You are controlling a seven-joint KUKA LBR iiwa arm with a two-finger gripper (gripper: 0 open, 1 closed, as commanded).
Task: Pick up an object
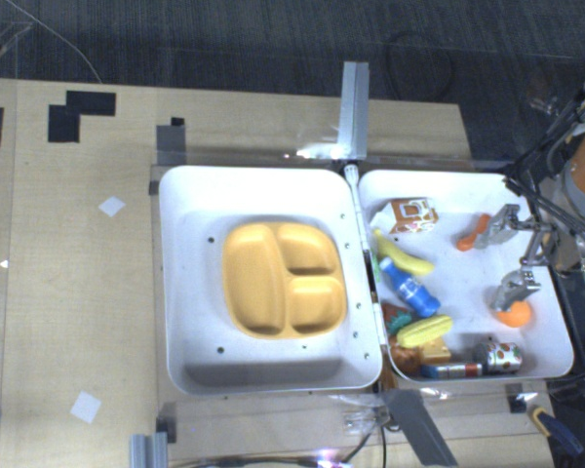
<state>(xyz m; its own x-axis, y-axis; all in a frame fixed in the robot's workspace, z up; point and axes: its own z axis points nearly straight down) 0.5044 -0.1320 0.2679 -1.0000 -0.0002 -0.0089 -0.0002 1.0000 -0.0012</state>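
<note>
- Objects for picking sit in the right bin [565, 354], which stands on the bench [68, 291] beside the left bin [175, 261]; that left one carries a yellow divided tray [281, 278].
- My pincer [514, 252] hangs over the right bin's far right side, fingers spread wide apart, with nothing between them.
- Orange ball [515, 313] lies touching or just under my lower finger [517, 286]; an orange piece [473, 233] lies just beside the upper finger [502, 222].
- I judge the ball my likeliest target, though it lies off my centre line.
- Well to my left lie a blue bottle [409, 291], a banana [402, 255] and corn [421, 331].
</note>
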